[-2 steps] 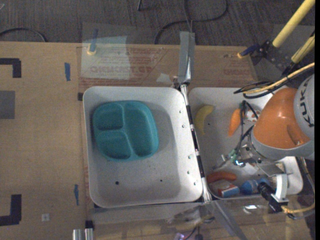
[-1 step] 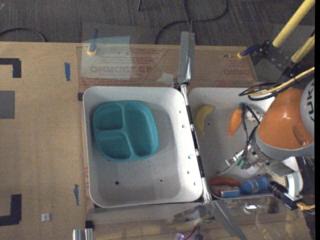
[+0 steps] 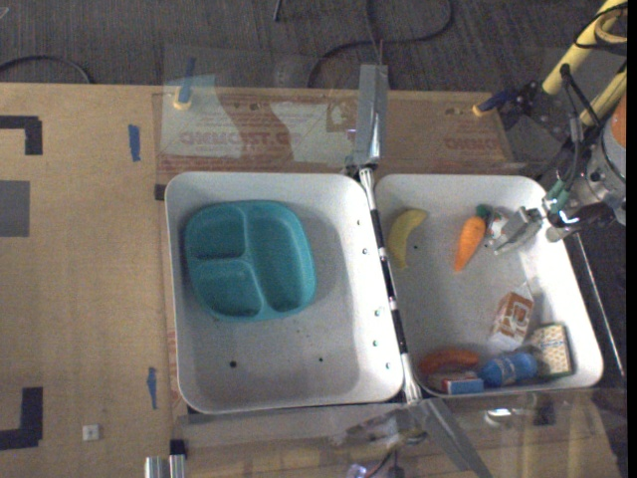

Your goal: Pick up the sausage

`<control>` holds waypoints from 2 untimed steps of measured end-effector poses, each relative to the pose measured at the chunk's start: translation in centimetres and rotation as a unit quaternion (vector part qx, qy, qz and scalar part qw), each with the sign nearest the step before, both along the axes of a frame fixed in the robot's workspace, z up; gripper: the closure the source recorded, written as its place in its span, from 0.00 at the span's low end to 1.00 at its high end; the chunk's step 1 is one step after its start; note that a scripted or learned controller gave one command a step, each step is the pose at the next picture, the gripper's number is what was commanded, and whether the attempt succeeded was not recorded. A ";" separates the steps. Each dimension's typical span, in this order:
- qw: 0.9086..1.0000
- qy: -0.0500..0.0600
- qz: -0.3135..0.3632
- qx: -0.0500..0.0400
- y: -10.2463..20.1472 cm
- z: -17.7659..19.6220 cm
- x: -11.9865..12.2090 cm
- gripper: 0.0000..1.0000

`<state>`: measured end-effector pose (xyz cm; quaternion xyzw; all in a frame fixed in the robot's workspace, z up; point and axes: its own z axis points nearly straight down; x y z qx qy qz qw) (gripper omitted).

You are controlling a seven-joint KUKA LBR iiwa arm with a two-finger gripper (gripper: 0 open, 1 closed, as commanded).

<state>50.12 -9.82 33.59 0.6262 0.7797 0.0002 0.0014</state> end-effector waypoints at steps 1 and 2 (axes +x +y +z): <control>0.997 0.001 0.076 0.001 3.7 -15.2 -1.9 0.00; 0.996 0.002 0.091 0.001 -3.8 -18.3 -2.2 0.00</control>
